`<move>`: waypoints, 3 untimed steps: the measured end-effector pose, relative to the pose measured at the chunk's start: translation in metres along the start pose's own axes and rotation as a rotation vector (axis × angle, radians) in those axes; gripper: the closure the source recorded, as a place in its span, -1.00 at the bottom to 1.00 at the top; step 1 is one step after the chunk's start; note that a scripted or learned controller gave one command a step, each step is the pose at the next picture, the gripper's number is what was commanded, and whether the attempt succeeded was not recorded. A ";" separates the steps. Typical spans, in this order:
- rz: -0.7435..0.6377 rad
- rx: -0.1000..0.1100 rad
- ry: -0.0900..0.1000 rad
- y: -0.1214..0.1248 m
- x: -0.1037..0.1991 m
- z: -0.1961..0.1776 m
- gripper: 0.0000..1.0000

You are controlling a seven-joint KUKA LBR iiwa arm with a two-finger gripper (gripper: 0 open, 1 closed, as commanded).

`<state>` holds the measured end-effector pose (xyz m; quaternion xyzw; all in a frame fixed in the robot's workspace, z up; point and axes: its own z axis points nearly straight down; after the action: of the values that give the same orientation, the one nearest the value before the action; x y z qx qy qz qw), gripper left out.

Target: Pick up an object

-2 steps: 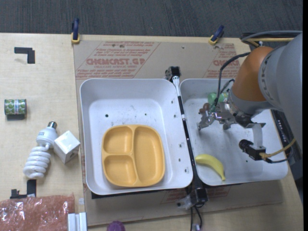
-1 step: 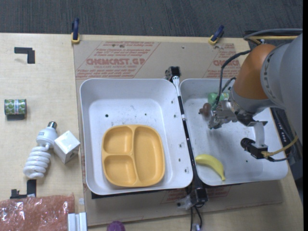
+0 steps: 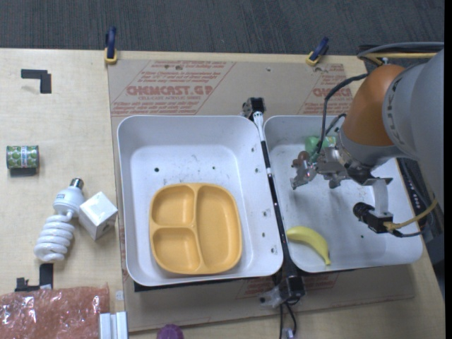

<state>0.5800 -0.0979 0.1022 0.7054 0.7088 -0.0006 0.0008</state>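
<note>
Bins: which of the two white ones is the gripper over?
The right bin, holding the banana. The gripper hangs over its upper part; the left bin holds the yellow divided plate.

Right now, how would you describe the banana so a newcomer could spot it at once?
Start at the right-hand white bin, the one the arm reaches into. Look along its near edge, towards the divider between the bins: the banana lies there on the bin floor, apart from the gripper. It is the only yellow, curved thing in that bin.

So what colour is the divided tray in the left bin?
Yellow-orange, plain with no pattern. The divided tray shows clearly in the camera view, lying in the left bin.
</note>
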 end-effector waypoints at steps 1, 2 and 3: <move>-0.002 -0.001 -0.001 0.001 0.000 -0.010 1.00; -0.002 -0.001 -0.001 0.001 0.000 -0.010 -1.00; 0.007 0.001 0.001 -0.058 0.003 0.010 -1.00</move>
<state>0.5220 -0.0956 0.0921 0.7078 0.7064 -0.0002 0.0001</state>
